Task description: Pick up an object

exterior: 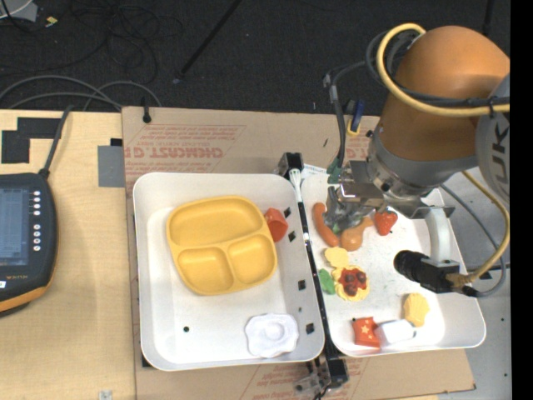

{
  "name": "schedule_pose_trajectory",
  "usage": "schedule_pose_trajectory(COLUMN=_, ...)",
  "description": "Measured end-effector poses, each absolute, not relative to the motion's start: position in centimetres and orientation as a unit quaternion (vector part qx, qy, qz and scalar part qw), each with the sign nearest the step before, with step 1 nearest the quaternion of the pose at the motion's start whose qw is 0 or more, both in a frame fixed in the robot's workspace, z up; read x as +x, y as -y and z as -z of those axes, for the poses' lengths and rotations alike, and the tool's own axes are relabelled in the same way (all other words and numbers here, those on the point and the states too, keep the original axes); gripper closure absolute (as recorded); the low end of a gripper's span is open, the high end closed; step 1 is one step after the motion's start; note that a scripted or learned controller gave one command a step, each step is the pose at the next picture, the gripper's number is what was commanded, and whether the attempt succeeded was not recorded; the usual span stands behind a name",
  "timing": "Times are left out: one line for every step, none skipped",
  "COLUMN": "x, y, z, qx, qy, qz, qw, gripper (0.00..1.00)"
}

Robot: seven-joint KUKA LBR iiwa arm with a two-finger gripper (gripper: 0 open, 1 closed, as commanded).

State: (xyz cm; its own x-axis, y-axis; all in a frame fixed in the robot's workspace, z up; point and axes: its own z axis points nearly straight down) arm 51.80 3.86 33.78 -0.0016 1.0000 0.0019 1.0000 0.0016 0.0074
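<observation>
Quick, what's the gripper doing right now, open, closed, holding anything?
Gripper: low in the right bin over the orange toy food; open or closed cannot be told, and no object is seen held.

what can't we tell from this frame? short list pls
- Tool, camera view: the grey-and-orange arm's wrist sits above it, so whether it grips anything is hidden.
- Long orange toy piece and orange rounded toy piece, right white bin: partly covered by the tool; contact cannot be judged.
- Small red toy piece, left white bin: partly behind the yellow three-compartment plastic tray; shape unclear.
</observation>
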Motion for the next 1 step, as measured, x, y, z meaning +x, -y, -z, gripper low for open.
schedule_pose_trajectory(x=47.6, y=-8.37, z=-46.19, qx=0.705, qy=-0.709, qz=-0.0042, qw=0.002, gripper=1.0)
